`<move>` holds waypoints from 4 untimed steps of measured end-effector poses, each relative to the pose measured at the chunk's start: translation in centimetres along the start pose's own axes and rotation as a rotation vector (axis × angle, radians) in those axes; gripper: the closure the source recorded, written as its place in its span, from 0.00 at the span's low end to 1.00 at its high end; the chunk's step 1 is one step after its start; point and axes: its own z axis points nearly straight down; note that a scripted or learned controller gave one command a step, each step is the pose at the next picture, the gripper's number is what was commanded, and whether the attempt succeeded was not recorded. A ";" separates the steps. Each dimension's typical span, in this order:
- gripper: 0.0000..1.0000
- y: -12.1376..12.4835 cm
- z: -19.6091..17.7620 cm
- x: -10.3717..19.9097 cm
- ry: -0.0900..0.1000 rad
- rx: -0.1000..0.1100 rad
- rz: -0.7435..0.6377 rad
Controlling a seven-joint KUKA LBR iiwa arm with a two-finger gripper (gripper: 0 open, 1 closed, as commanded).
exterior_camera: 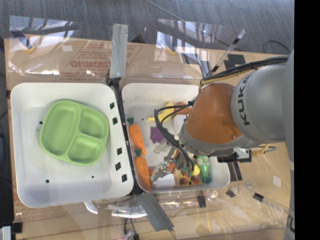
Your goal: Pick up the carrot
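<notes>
Right bin (150,90) as landmark: two carrots along its left wall, upper carrot (136,138), lower carrot (142,171). Gripper (162,171) low inside bin, just right of lower carrot (fingers' state: cannot tell). Green divided plate (75,131) in left bin (25,149).

Looked like a robotics lab cell on my feed. KUKA arm (250,109) reached over two white bins (22,149) taped side by side on a surface (65,59) wrapped in clear plastic sheeting. Grey carpet (75,1) beyond it, loose cables (235,66), tape strips (118,49). Toy food as test props.
</notes>
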 end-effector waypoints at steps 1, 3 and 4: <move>0.00 1.2 2.4 -1.7 -0.004 0.000 -0.138; 1.00 8.5 -6.3 0.4 -0.007 -0.001 -0.339; 1.00 8.6 -7.4 0.3 -0.010 -0.001 -0.343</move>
